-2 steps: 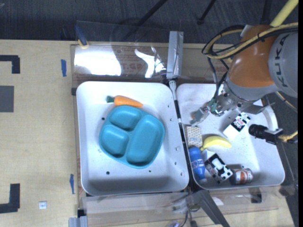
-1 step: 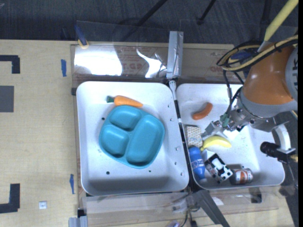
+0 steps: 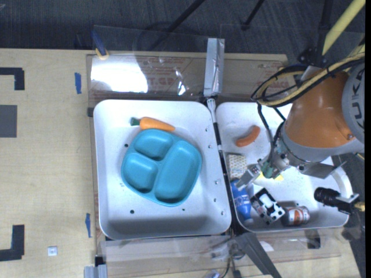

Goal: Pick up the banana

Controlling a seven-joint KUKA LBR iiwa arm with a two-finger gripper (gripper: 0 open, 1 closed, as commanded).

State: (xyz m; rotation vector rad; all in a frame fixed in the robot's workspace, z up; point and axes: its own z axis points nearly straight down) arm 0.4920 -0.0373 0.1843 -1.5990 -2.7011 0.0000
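1. Pincer [image 3: 262,172] low in right bin [image 3: 342,222]; cannot tell if shut
2. Banana: yellow sliver [image 3: 280,178] just right of pincer, mostly hidden under arm
3. Sausage [image 3: 248,136] above; can [image 3: 297,215] below-right
4. Blue tray [image 3: 162,167], carrot [image 3: 155,124] far left

A robotics lab is indicated: taped plywood bench [image 3: 40,155], two shallow white plastic bins [image 3: 110,213], tripod legs [image 3: 255,10] on carpet.

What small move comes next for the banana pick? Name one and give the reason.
Probably a short, slow descent onto the yellow sliver, which is likely the banana. It lies in the right bin right beside the tool, mostly hidden under the arm, so little sideways travel seems needed.
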